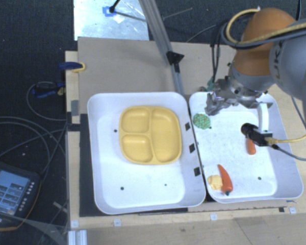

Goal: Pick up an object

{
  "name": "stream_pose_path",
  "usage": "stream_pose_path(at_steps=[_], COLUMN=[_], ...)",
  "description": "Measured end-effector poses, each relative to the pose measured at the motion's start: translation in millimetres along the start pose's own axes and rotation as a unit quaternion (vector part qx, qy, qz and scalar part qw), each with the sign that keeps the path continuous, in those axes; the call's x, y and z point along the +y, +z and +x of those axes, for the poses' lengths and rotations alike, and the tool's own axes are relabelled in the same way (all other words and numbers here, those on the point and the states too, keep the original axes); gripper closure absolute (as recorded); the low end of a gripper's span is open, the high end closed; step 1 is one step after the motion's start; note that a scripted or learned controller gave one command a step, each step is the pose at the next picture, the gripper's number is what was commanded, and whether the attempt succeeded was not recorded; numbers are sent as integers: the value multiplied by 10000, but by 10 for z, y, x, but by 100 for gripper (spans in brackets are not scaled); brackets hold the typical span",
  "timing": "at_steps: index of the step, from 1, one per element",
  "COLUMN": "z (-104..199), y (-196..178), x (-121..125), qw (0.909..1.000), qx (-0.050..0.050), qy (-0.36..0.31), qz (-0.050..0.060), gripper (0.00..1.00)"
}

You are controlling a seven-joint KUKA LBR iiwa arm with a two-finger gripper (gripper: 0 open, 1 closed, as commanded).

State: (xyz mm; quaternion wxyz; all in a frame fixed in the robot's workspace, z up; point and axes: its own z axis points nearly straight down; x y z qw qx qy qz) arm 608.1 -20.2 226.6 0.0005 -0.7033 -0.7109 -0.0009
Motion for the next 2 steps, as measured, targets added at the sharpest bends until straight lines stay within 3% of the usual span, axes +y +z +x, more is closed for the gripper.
stream_pose_path(at_steps=[2], z=[1036], y=[-86], x=[29], qw=[10000], qx=[7], qy=[-9], qz=[-7], gripper=[100])
